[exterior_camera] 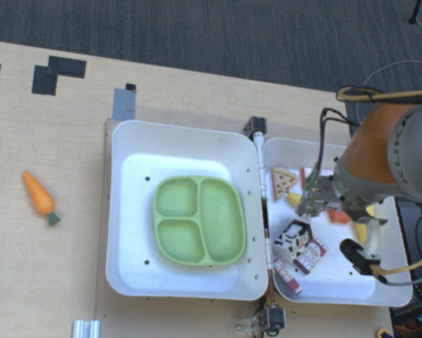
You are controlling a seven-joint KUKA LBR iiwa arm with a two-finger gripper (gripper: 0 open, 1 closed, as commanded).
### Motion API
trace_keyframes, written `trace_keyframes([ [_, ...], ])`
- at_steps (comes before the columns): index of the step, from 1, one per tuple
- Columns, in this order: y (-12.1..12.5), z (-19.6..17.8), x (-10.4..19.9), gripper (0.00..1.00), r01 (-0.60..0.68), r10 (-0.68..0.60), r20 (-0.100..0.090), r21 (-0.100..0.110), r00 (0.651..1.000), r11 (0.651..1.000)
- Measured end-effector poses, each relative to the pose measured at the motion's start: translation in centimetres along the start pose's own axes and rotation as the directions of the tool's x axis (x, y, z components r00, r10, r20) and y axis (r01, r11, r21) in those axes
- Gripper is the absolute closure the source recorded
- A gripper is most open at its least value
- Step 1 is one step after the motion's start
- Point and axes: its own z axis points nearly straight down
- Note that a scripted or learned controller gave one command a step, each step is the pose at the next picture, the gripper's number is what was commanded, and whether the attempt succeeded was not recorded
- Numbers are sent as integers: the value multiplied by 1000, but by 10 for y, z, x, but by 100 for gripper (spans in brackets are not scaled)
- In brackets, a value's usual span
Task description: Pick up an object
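Note:
The right bin [333, 288] holds several small items. A pizza-slice toy [282, 182] lies at its far left, with a yellow piece [295, 199] just below it. My gripper [312, 202] hangs low over the bin's middle, right beside the yellow piece and above a black-and-white object [292, 234]. A red piece [339, 215] and a yellow item [361, 231] lie to the gripper's right, partly hidden by the wrist. Red-and-white packets [308, 256] rest near the bin's front. Nothing shows between the gripper's tips.
The left bin [128, 216] carries a green divided plate [199, 219]. An orange toy carrot [39, 195] lies on the bench far to the left. Dark patches [57, 74] mark the bench's back left. The ridge between the bins [261, 206] runs close to the gripper's left.

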Motion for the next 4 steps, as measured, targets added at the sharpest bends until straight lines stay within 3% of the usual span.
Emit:
trace_keyframes([
  [1, 0, 0, 0, 0, 0, 0, 0, 0, 1000, 1000],
  [2, 1, -10, 1, 100, 3, -3, 0, -2, 1000, 1000],
  [3, 1, -10, 1, 0, 3, -3, 0, -2, 1000, 1000],
  [4, -43, 25, 0, 0, -4, 4, 0, 2, 1000, 1000],
])
